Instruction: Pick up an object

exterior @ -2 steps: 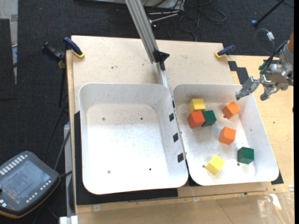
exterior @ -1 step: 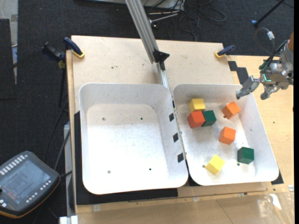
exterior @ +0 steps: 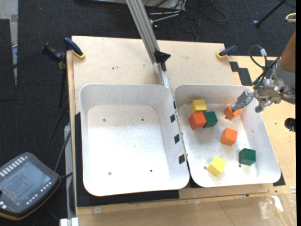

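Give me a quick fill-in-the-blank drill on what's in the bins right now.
1. All the blocks lie in the ____ bin.
2. The yellow block at the back touches a red block and a ____ one.
3. The claw reaches in beside a small ____ block.
4. The block nearest the front right corner is ____.

Missing words: right; green; orange; green

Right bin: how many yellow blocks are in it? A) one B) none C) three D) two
D: the right bin holds one yellow block near its upper left, beside the red-orange block and a dark green block, and a second yellow block near its lower edge.
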You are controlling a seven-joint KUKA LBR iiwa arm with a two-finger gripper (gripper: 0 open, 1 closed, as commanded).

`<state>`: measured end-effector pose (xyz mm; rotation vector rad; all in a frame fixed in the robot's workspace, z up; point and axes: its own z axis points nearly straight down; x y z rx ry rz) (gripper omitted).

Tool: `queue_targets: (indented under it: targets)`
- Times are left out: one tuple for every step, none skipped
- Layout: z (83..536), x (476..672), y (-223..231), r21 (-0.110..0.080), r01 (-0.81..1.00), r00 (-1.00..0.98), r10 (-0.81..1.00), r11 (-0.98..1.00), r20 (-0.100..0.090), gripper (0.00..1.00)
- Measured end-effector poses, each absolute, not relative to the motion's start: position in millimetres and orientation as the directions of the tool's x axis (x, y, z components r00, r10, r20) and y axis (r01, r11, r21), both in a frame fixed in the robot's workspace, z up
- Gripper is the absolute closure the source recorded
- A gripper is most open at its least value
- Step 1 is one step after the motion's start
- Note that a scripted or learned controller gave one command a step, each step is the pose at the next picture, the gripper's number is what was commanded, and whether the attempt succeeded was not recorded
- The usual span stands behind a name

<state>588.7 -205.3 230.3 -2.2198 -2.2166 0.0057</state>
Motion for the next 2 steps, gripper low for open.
queue_targets:
  targets:
    - [187, 587.9, -201, -0.004, 1.000, 0.000, 1.000, 0.000, 0.001, 0.00]
    - [143, 587.1, -204, -0.004, 1.000, 0.001, 1.000, -0.001, 0.001, 0.00]
